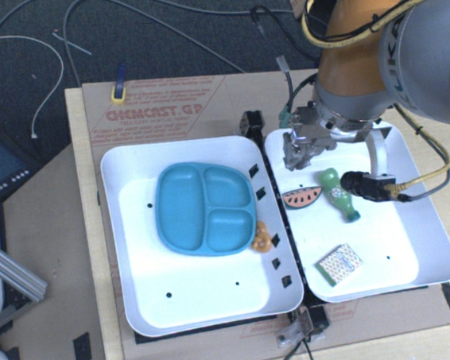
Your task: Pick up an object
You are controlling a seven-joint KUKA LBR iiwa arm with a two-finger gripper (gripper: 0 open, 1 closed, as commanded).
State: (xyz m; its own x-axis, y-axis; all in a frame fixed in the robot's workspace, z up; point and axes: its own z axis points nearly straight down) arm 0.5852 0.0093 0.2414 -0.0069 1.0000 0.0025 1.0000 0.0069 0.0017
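In the right bin [410, 264] lie a watermelon-slice toy [302, 198], a green bottle-shaped toy [342, 200] and a small patterned green-and-white packet [339, 264]. My gripper [299, 158] hangs over the bin's back left corner, just above and behind the watermelon slice. Nothing shows held in it. The left bin [140, 288] holds a blue divided plate [206, 209], with a small orange-yellow piece [261, 239] at the plate's right edge.
The divider between the two bins [281, 233] carries several black clips. Behind the bins lies a flat cardboard sheet [161, 106]. Cables run over the dark floor at the back left. The arm's grey and orange body [369, 32] looms over the right bin's back edge.
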